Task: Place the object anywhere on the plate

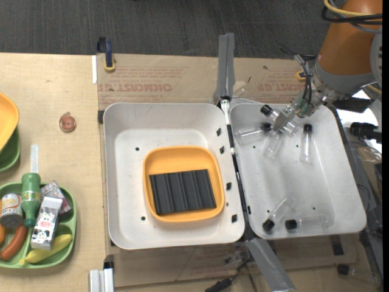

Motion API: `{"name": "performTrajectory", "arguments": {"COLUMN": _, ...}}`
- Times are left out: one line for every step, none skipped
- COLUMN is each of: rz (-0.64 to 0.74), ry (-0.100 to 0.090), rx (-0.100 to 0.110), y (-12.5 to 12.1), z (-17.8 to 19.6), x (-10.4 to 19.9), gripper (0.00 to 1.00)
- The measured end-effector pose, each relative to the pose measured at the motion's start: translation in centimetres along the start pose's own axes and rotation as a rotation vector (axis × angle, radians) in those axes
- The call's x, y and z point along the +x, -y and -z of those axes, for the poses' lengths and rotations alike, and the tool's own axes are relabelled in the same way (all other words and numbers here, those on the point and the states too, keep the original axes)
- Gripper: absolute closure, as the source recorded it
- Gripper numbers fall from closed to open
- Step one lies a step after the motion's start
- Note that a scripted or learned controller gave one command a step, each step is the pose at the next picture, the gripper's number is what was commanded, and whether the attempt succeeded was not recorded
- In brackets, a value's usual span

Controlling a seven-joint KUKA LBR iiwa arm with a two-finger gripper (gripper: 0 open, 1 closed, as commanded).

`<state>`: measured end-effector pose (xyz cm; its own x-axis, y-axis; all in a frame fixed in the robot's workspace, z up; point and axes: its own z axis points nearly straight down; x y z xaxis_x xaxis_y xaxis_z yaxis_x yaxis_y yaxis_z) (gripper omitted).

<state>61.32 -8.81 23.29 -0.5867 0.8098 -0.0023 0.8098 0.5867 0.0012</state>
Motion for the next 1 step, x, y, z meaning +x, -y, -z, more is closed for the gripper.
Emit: {"name": "performTrajectory", "arguments": {"rz": 0.21, "ry": -0.003, "rx": 0.001, "y": 1.03, "z": -3.76, "x": 0.05, "gripper": 1.0}}
